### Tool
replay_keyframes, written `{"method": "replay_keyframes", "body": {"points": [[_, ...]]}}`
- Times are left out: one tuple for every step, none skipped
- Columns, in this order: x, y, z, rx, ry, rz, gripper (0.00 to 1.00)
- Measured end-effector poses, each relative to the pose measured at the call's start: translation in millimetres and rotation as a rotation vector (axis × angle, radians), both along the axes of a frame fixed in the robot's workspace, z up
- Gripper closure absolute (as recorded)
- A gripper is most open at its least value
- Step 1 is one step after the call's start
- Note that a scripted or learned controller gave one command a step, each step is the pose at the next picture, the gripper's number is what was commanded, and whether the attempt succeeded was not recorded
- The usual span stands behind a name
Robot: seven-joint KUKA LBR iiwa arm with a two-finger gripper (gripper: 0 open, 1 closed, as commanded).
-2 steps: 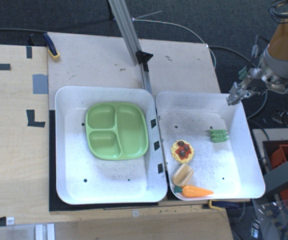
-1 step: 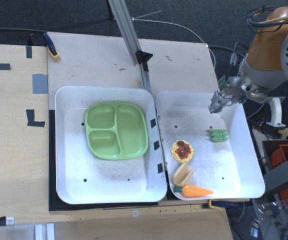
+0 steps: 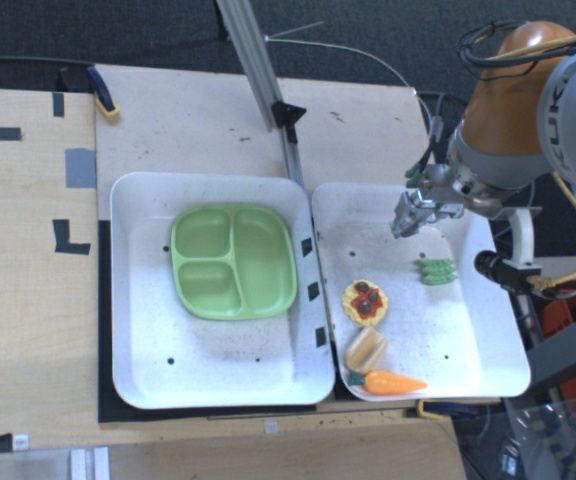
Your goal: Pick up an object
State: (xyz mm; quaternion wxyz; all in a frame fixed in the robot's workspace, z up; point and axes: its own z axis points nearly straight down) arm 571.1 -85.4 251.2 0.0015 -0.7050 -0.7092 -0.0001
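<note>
The right bin (image 3: 488, 358) holds a green toy vegetable (image 3: 436, 270), a round yellow tart with red topping (image 3: 366, 303), a tan bun (image 3: 365, 349) and an orange carrot (image 3: 395, 382) at the front edge. My gripper (image 3: 409, 220) hangs above the back of this bin, up and to the left of the green vegetable, with nothing seen between its fingers. A green divided plate (image 3: 235, 261) lies in the left bin (image 3: 138, 368).
A slanted metal pole (image 3: 253, 48) crosses the bench behind the bins. A black divider with clips (image 3: 311, 288) runs between the bins. Cables and arm hardware (image 3: 513, 268) crowd the right bin's right side.
</note>
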Motion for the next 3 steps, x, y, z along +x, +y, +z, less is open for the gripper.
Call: {"method": "replay_keyframes", "body": {"points": [[-26.4,52.9,0.9,0.0,0.001,0.0,1.0],[-43.2,94.6,-1.1,-0.001,0.001,-0.001,1.0],[-58.0,149.6,-3.4,-0.001,0.002,0.002,1.0]]}}
